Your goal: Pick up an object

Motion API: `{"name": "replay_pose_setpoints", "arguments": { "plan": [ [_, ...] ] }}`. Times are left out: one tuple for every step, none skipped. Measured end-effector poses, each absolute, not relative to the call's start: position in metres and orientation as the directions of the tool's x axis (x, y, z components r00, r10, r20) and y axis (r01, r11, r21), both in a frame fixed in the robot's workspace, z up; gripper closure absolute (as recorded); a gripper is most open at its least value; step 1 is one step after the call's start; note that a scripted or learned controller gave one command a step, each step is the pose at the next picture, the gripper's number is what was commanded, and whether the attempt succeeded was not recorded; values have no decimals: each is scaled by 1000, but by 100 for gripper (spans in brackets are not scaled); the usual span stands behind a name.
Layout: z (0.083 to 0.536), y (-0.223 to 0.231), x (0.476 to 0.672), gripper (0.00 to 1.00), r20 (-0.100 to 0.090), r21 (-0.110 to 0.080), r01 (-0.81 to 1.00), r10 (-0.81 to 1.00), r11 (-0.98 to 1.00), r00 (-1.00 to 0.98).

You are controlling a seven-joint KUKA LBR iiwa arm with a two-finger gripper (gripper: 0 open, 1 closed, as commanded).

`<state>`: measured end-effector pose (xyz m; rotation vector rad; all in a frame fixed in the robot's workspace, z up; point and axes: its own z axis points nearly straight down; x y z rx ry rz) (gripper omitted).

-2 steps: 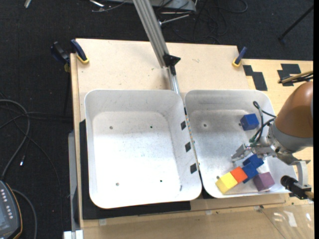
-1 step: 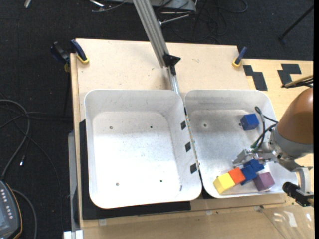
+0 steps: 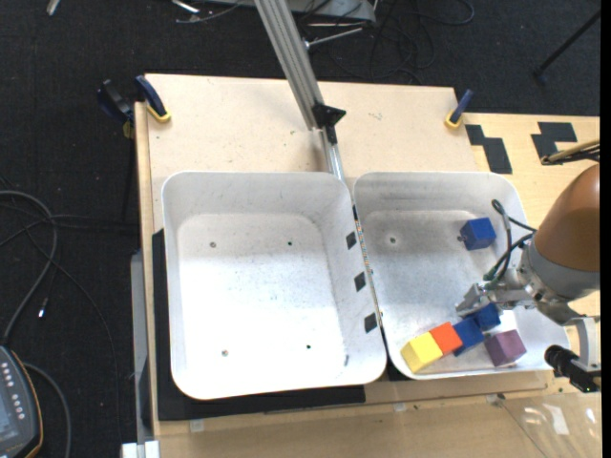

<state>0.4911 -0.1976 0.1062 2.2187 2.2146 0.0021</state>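
While the arm (image 3: 571, 241) reaches in from the right, its pincer (image 3: 489, 301) sits low in the right bin (image 3: 420, 194), right over the cluster of blocks at the near-right corner. Can't tell how far the pincer is spread or whether it has anything; the tips blur into a blue block (image 3: 485, 317) directly under them. Next to that: another blue block (image 3: 467, 333), touching an orange block (image 3: 445, 337), then a yellow block (image 3: 420, 352) at the left end of the row. Purple block (image 3: 504, 346) just right of the row, near the bin wall. A separate blue block (image 3: 477, 232) sits apart, toward the far side of the same bin. Left bin (image 3: 191, 198) alongside on the wooden surface (image 3: 248, 122).
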Motion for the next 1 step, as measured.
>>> {"name": "replay_pose_setpoints", "arguments": {
  "plan": [
    [103, -121, 546, 100, 2, 5, 1000, 1000, 10, -10]
  ]
}}
